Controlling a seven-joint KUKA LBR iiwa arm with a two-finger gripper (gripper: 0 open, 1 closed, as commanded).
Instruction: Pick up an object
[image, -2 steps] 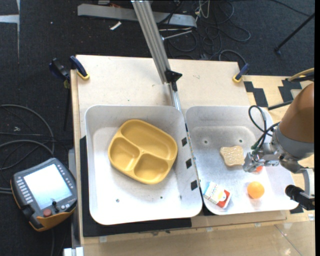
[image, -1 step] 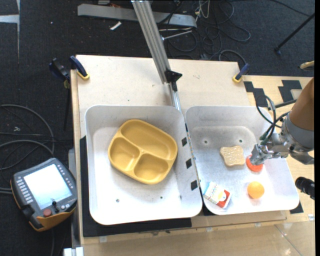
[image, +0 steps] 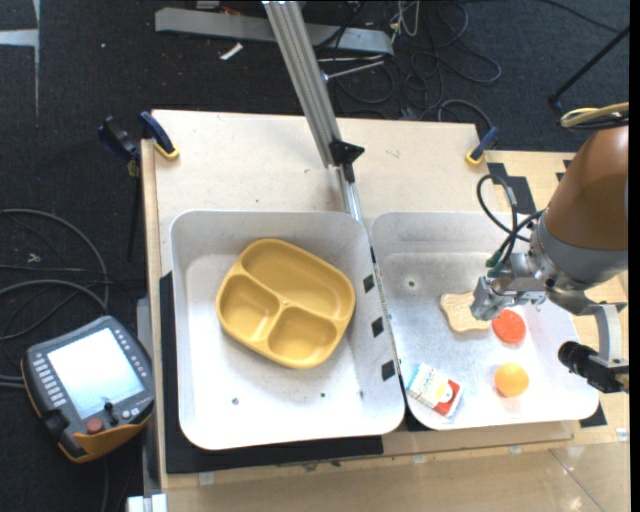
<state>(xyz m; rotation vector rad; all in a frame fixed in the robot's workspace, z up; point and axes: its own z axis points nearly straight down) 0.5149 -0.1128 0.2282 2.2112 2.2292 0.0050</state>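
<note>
So the grey arm with the orange band (image: 600, 190) comes in from the right and its hand (image: 487, 303) sits low over the right white bin (image: 420, 240), right at the edge of a flat tan biscuit-shaped piece (image: 460, 312). Honestly can't tell if the hand is spread or pinched from this angle. Just beside it to the right is a round red-orange ball (image: 509, 327), and a bit nearer the front a smaller yellow-orange ball (image: 511, 379). A small white carton with colourful print (image: 435, 389) lies at the front left of that bin. The left white bin (image: 200, 400) holds a yellow plastic three-section plate (image: 286, 302). Both bins rest on the pale wooden table (image: 250, 160).
</note>
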